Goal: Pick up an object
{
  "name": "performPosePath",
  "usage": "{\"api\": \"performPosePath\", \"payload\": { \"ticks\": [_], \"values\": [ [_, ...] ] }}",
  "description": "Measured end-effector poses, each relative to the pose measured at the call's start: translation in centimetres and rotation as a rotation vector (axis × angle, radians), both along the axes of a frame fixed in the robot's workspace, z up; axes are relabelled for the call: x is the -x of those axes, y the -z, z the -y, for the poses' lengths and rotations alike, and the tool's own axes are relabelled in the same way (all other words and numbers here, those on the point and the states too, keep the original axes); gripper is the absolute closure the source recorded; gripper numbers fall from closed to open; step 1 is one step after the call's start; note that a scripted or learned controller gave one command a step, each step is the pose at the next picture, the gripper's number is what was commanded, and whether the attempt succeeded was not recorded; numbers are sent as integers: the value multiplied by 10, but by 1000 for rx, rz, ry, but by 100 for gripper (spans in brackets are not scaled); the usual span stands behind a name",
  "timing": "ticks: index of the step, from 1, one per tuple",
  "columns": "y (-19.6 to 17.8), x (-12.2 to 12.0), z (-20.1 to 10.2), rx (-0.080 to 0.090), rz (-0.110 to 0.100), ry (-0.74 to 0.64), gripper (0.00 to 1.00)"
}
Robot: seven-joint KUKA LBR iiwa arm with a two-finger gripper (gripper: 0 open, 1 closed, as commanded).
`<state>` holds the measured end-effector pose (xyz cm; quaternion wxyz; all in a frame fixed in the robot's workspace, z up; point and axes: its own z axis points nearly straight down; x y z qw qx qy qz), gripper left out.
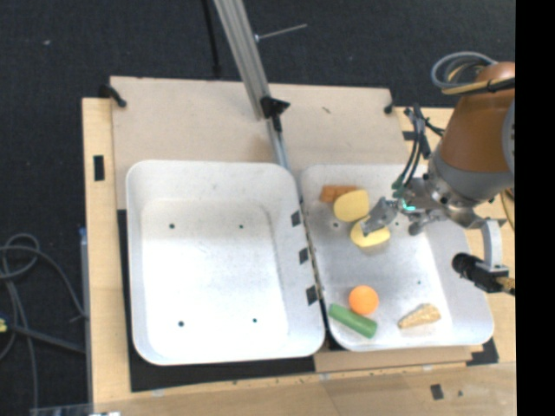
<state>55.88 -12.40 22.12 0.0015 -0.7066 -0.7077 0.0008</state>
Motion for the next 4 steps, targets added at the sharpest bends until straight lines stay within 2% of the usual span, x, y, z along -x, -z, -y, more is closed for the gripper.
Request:
{"api": "performPosePath", "payload": {
  "ticks": [1,2,3,4],
  "values": [
    [-2,-1,0,1,5,2,0],
    [40,3,1,3,1,4,0],
    [89,-5,3,2,0,7,0],
    [122,-5,4,3,1,5,0]
  ]
}}
